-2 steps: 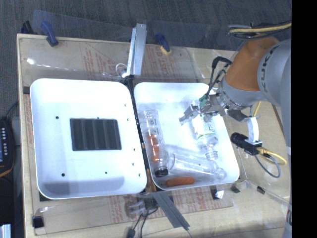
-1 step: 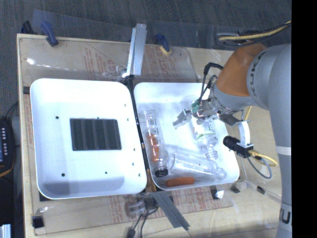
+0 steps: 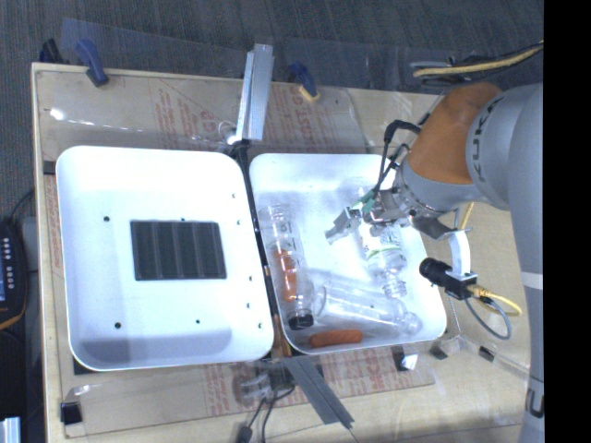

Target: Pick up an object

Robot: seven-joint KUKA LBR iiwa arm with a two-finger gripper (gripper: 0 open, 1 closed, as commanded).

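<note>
The right bin (image 3: pixel 305 169) holds several objects. A clear bottle with orange contents (image 3: pixel 284 264) lies along its left wall. A clear bottle with a green label (image 3: pixel 387 253) lies at the right, and another clear bottle (image 3: pixel 365 306) lies across the front. A small orange-red sausage-shaped piece (image 3: pixel 335 339) rests by the front wall. My gripper (image 3: pixel 349 221) hangs over the middle of this bin, just left of the labelled bottle's top end. Nothing is visibly held in it.
The left bin (image 3: pixel 92 201) holds a flat black ribbed rectangle (image 3: pixel 178 249). A metal bar (image 3: pixel 254 90) stands behind the seam between the bins. The grey arm with its orange band (image 3: pixel 452 141) reaches over the right bin's back right corner. Cables (image 3: pixel 489 303) lie right of the bin.
</note>
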